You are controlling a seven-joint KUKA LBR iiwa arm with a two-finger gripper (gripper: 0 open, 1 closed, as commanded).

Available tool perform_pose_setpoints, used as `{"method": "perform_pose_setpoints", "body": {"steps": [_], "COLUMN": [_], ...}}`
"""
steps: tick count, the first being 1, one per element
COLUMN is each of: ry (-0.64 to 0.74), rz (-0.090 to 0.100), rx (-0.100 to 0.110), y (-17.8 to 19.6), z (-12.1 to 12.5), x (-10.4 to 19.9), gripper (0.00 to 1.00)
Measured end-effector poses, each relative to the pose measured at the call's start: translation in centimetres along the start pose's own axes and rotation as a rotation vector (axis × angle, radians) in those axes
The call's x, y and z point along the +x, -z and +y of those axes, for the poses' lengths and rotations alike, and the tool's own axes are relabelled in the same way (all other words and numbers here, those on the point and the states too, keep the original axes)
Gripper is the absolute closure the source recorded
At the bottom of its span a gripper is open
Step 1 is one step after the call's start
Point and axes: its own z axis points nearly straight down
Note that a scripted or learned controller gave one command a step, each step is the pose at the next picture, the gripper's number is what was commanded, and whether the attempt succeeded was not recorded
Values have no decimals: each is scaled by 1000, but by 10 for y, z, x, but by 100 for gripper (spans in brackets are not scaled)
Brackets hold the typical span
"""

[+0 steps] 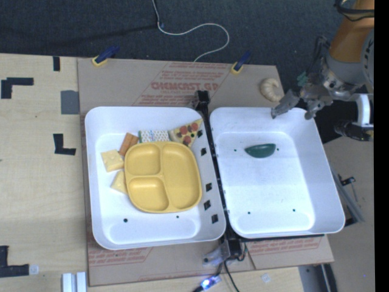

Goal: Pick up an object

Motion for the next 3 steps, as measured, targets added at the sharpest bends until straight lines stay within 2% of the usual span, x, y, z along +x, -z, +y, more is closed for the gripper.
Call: {"method": "perform_pose_setpoints", "body": {"steps": [1,3], "ry": [3,5], "rz": [-3,-3], "rx": [-14,-9], "y": [10,-109], "z": [3,-10], "x": [0,12], "gripper": [0,0]}}
